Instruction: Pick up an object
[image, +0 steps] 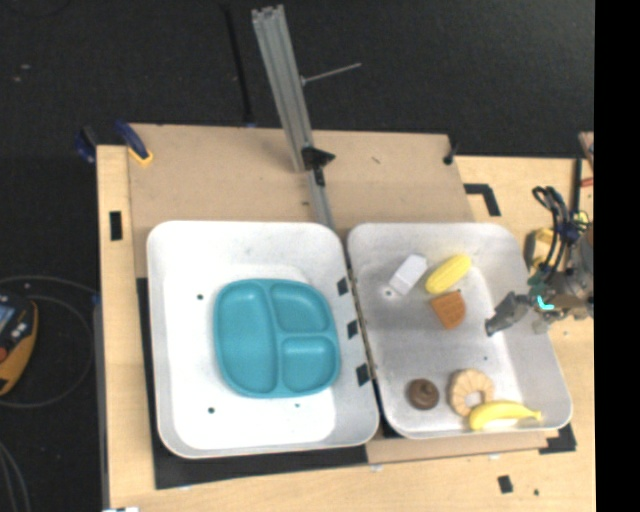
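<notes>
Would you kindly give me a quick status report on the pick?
Pincer at right bin's right edge, holding nothing. Orange block nearest, untouched. Path clear.

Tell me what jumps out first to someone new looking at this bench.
The teal divided plate in the left bin stands out most. The right bin holds small toy foods: a yellow corn cob, an orange block, a banana. The claw sits at its right edge.
</notes>
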